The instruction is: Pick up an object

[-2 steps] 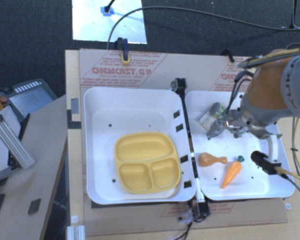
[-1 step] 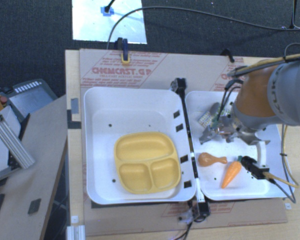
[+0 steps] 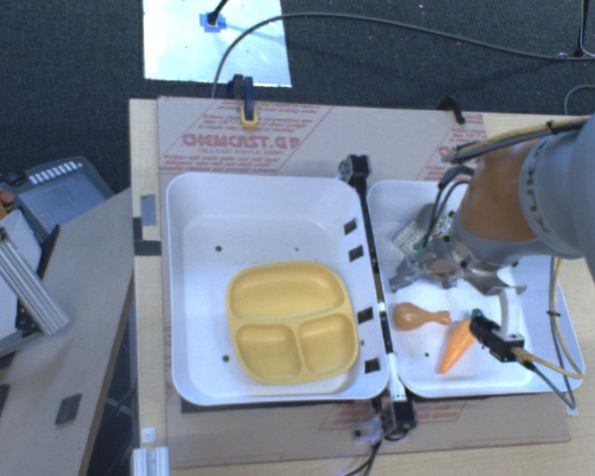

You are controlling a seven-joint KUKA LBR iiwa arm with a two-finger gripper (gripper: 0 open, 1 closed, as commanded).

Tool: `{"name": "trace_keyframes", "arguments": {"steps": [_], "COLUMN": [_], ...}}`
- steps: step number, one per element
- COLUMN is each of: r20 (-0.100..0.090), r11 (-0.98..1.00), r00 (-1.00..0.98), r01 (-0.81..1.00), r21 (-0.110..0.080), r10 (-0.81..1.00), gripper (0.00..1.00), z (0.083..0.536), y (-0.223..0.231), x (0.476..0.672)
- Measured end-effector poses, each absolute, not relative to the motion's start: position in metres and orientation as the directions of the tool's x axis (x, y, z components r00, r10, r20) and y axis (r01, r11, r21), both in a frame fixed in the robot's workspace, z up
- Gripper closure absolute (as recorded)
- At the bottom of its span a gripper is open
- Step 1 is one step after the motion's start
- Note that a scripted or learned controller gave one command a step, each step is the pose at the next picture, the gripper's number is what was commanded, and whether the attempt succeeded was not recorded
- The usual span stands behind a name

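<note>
Here, hung low over the right bin as a gripper of untellable spread, with carrot and drumstick just below it, tray left.

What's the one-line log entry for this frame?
arm: over right bin | hand: low in bin | carrot, drumstick: loose on floor | left bin: yellow tray
</note>
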State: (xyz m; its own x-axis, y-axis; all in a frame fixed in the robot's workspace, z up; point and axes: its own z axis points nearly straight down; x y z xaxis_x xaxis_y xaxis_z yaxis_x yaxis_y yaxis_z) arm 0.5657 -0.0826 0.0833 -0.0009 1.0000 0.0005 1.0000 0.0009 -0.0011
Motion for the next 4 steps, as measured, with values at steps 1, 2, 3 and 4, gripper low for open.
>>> {"name": "trace_keyframes", "arguments": {"steps": [1,2,3,4], "r20": [0.000,-0.001,-0.001,-0.001], "r11": [0.000,0.004,0.004,0.005], "r00": [0.000,-0.004,-0.004,-0.005], "r01": [1.000,1.000,1.000,1.000], "r21": [0.002,0.007,0.006,0.006], "r10": [1.000,1.000,1.000,1.000], "gripper": [1.00,1.00,1.00,1.00], "z": [0.095,0.155,0.203,0.248], "y": [-0.083,-0.085,-0.081,-0.077], "x": [0.567,0.577,0.571,0.571]}}
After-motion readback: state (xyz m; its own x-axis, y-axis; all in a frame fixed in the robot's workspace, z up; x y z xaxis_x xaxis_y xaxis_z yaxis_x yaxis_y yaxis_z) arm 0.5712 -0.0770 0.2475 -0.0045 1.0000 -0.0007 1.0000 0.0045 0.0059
